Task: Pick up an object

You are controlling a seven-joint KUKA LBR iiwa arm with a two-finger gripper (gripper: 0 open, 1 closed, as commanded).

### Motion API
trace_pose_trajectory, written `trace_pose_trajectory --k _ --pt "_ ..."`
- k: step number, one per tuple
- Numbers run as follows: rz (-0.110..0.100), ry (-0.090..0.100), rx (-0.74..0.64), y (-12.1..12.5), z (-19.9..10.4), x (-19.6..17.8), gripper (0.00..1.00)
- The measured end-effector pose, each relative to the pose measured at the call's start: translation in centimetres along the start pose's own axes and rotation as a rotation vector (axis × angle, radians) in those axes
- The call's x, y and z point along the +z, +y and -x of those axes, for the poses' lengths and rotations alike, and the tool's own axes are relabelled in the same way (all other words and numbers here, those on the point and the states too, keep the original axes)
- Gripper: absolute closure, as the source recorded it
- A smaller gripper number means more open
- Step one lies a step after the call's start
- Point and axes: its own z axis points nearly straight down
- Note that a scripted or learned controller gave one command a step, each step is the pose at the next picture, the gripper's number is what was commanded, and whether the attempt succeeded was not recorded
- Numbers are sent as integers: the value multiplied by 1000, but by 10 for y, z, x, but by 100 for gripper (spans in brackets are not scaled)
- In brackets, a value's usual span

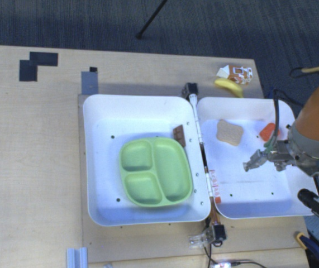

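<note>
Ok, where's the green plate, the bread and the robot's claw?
green plate [156, 172], camera view, middle divider.
bread [229, 132], camera view, its top face.
gripper [255, 162], camera view, between its fingertips.

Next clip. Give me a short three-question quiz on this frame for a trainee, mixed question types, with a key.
1. True or false: the green divided plate lies in the left bin.
2. Which item in the right bin lies nearest the divider between the bins? A) orange piece B) tan sponge-like block
3. Fill in: the end effector hovers over the ___ bin.

Key: 1 true; 2 B; 3 right.
</note>
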Motion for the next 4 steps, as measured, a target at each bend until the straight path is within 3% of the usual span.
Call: trace_pose_trajectory --k 1,2,3,4 --pt "4 -1 -1 -12 -36 72 0" --pt "10 -1 -2 -10 -37 60 100" --pt "2 -2 0 -9 23 -10 100" --pt "2 1 -5 93 -27 -44 100"
